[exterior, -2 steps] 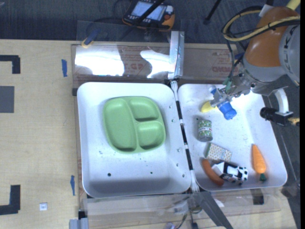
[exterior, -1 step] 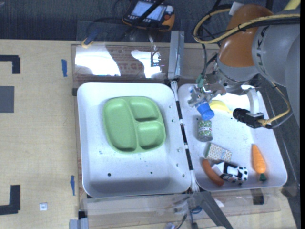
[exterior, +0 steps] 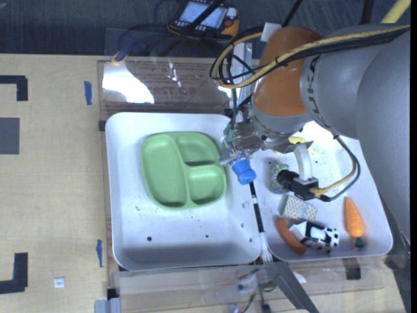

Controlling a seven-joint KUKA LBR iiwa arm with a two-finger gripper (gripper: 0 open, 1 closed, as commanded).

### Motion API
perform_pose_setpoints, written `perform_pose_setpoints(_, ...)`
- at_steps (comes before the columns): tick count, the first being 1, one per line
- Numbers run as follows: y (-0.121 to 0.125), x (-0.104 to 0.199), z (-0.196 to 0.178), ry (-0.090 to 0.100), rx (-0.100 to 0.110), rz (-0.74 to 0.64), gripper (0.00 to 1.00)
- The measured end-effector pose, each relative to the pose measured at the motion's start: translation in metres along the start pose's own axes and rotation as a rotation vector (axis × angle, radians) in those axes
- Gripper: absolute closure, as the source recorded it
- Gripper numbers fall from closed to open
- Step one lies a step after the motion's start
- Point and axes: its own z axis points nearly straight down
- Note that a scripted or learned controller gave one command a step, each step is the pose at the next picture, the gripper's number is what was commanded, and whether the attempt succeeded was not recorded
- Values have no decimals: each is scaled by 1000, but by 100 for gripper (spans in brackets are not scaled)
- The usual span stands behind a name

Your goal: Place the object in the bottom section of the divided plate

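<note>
White bins: arm (exterior: 339,77) hides fingers above blue object (exterior: 243,171).

A pale wooden counter (exterior: 52,194) carries black corner marks and blue tape strips; dark blue-grey carpet floor (exterior: 78,12) lies beyond it.

A thick grey arm (exterior: 365,83) is seen, ringed by a glossy orange band (exterior: 283,77). Black and yellow cables (exterior: 287,54) are looped over it.

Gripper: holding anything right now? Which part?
Looks like yes: the gripper has a small blue object hanging below its tips, pinched at its top end, beside the green divided plate.
</note>
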Motion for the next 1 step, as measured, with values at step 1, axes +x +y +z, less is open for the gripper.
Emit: perform_pose_setpoints(1, 0, 0, 0, 0, 0, 1, 0)
